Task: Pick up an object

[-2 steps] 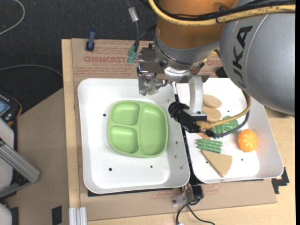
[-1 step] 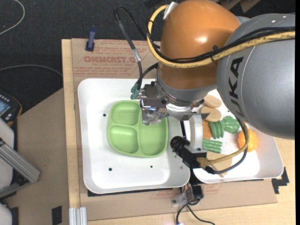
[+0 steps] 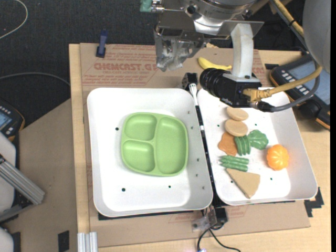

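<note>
Seen from above at a slant, the surface [image 3: 131, 70] carries two shallow white bins side by side. The left bin [image 3: 100, 140] holds a light green divided plate [image 3: 155, 144], lying flat near its middle. The right bin [image 3: 294, 135] holds the toy food: two tan round slices [image 3: 237, 121], one just behind the other, an orange piece [image 3: 227, 144] touching the nearer slice, a green leafy piece [image 3: 254, 140] beside it, a green bean pod [image 3: 234, 163], a tan wedge [image 3: 245, 181] at the near side, and an orange fruit [image 3: 277, 157] toward the bin's right. A yellow banana [image 3: 212, 64] lies on the surface just behind the right bin.

The tool [image 3: 172, 55] hangs above the far edge of the left bin, well apart from the food in the right bin and nearest the banana. Nothing shows between its fingers; whether they are spread or closed I cannot tell.
</note>
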Controlling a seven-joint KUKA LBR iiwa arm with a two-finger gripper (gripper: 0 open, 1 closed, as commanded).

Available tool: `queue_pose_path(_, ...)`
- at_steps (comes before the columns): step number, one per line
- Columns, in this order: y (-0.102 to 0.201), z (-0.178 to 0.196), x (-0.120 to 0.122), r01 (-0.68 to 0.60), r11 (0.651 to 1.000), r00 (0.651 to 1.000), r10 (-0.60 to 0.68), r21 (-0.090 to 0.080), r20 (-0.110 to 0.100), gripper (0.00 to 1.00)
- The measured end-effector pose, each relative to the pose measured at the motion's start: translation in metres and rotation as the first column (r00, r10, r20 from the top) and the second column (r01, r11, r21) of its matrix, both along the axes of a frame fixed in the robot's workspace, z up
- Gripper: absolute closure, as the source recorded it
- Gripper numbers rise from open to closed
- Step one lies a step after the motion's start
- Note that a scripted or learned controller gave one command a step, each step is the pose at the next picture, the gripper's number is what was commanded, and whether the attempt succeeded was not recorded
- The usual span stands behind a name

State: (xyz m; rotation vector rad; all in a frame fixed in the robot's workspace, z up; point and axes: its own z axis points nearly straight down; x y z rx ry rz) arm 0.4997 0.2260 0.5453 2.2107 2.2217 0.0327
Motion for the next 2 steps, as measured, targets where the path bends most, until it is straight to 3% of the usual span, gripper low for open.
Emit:
queue_pose_path(1, -0.028, -0.156, 0.059, 0.011, 1.0, 0.999, -0.012, -0.017, -0.033, 1.0)
queue_pose_path(2, -0.006, -0.303, -0.026, 0.001, 1.0, 0.999, -0.002, -0.016, -0.042, 1.0)
